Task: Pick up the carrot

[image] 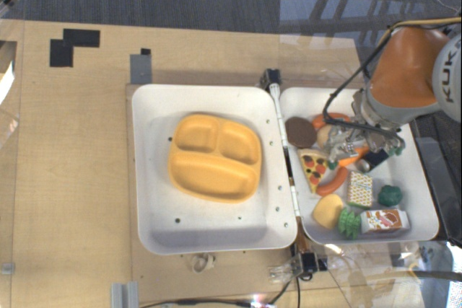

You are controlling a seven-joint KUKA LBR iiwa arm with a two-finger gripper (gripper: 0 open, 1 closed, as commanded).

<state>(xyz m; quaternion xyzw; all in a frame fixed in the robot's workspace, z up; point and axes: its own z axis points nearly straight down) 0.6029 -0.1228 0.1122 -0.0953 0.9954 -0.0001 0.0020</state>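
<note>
Camera view: looks down at a slant on a wooden bench (72,177) with two white bins side by side.
Arm: grey with an orange band (404,68), reaches in from the right over the right bin (422,216).
Gripper (349,146): low over the upper middle of the right bin, among the toy food; whether it is spread or closed, I cannot tell.
Carrot (355,156): small orange piece right at the gripper's tip, touching or just beside it; no clear grasp shows.
Sausage (333,183): orange-red, just below the gripper.
Pizza slice (313,167): below and left of the gripper, touching the sausage.
Brown round piece (300,130): left of the gripper, near the bin's left wall.
Patterned block (360,189): just below the gripper.
Dark green piece (390,195): below and right of it.
Yellow lump (328,210): further below, to the left.
Green piece (349,223): beside the lump.
Carton (381,221): further below, to the right.
Left bin (151,155): well left of the gripper, holds a yellow divided tray (215,156).
</note>
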